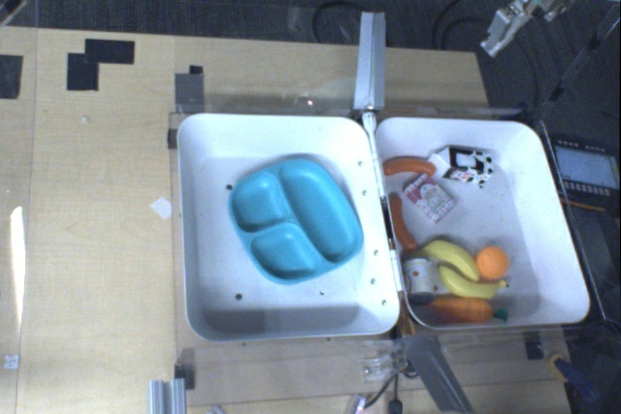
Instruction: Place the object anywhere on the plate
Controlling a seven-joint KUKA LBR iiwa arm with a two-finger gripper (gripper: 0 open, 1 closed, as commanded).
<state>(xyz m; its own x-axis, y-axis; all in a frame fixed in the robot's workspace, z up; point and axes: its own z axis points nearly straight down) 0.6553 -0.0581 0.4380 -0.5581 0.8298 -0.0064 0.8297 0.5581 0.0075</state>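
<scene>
Fingers (506, 26) of uncertain spread hang above the bench, well clear of the blue three-compartment plastic plate (294, 218) in the left white bin (199, 208).

Plate (296, 218): solid turquoise blue. Both bins (194, 238): plain white. Bananas (454, 267): yellow. Round fruit (492, 262): orange. Carrot (461, 309): orange with a green end. Toy cow (466, 164): black-and-white patches. Table (97, 208): pale tan wood.

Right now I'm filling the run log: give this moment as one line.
claw: raised beyond right bin | blue plate: in left bin, nothing on it | toy food: in right bin
</scene>
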